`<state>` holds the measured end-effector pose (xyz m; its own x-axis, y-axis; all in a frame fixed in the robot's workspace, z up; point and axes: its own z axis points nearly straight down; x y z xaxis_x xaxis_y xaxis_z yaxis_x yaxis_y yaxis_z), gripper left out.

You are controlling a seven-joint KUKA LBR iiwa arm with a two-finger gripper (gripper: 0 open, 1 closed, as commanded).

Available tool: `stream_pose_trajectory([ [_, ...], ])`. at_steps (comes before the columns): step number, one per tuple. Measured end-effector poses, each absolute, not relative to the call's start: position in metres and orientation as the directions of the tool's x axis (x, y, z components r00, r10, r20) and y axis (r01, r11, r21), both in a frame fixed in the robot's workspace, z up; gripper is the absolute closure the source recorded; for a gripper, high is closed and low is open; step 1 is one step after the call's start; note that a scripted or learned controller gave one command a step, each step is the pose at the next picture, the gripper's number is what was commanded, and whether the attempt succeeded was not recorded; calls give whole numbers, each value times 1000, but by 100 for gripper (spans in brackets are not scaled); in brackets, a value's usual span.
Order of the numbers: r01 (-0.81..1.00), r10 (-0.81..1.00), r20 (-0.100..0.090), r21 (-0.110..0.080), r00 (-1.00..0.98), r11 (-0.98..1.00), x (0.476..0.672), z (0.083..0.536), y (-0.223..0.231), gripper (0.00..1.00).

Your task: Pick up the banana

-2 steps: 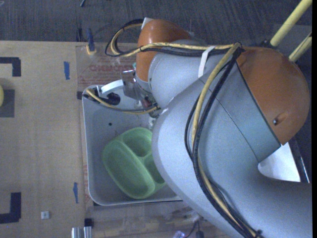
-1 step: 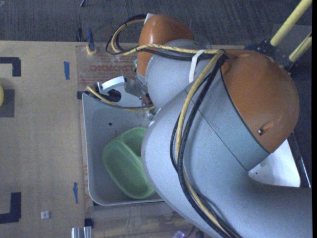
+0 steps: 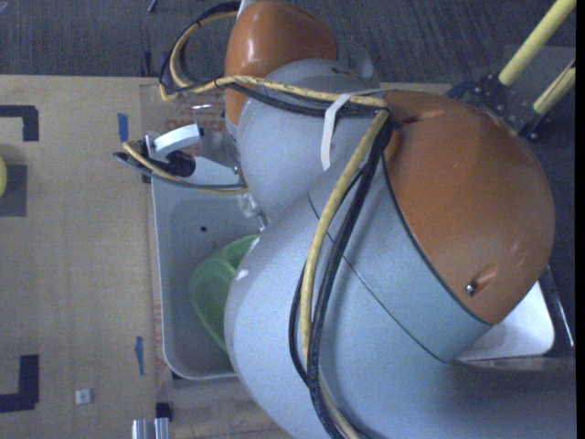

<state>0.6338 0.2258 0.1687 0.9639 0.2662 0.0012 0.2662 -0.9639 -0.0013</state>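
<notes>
Claw [image 3: 212, 149]: we place it at the top-left corner of the near bin [image 3: 172, 273], low over the rim. The arm [image 3: 384, 273] covers most of it from above, so we cannot tell if it is open or closed. We see nothing held in it.

Arm: the grey body crosses the frame from lower right to upper centre and covers most of that bin. The orange band [image 3: 274, 35] sits at the top, just above the claw end. A second, larger orange cap [image 3: 466, 199] sits at right.

Bin contents: one pale green object [image 3: 215, 291], rounded like a bowl. It lies against the arm's edge and is partly hidden under it. The bin floor above it is bare grey where it shows.

Banana: we cannot pick it out for certain. The one candidate is a yellow sliver [image 3: 3, 177] cut off by the left edge. It lies on a grey patch of the wooden surface [image 3: 82, 273], outside the bin and well apart from the claw. It is too cropped for us to confirm.

Surface: black corner marks [image 3: 23, 122] and two blue tape strips [image 3: 123, 128] along the bin's left side.
</notes>
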Motion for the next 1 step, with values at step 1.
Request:
stream_pose_trajectory([
  [1, 199, 199, -1, -1, 980, -980, 576, 222, 225, 100],
])
